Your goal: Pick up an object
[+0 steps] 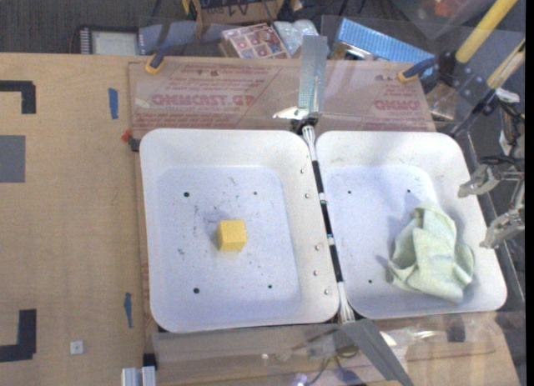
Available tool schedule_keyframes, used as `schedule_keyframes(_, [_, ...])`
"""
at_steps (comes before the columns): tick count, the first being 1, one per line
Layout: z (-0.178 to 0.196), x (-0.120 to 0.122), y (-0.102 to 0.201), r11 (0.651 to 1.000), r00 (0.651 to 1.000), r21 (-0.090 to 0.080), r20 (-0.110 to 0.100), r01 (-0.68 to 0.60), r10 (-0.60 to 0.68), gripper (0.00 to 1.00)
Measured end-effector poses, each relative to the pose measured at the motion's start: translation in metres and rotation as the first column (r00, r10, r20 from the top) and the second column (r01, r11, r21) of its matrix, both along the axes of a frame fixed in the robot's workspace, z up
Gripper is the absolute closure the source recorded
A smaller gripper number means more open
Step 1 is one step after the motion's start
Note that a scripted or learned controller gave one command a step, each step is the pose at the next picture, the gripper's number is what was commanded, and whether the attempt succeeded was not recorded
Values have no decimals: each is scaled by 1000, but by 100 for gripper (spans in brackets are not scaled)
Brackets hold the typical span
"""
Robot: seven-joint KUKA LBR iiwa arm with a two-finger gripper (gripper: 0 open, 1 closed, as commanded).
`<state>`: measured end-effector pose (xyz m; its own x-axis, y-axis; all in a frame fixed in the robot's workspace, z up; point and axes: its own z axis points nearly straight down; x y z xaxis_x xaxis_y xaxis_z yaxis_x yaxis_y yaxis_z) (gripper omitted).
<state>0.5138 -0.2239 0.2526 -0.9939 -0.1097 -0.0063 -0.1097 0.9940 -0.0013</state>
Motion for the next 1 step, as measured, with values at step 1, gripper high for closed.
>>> schedule_keyframes(1, [-150, -6, 40, 998, 998, 1, -2, 61, -61, 0])
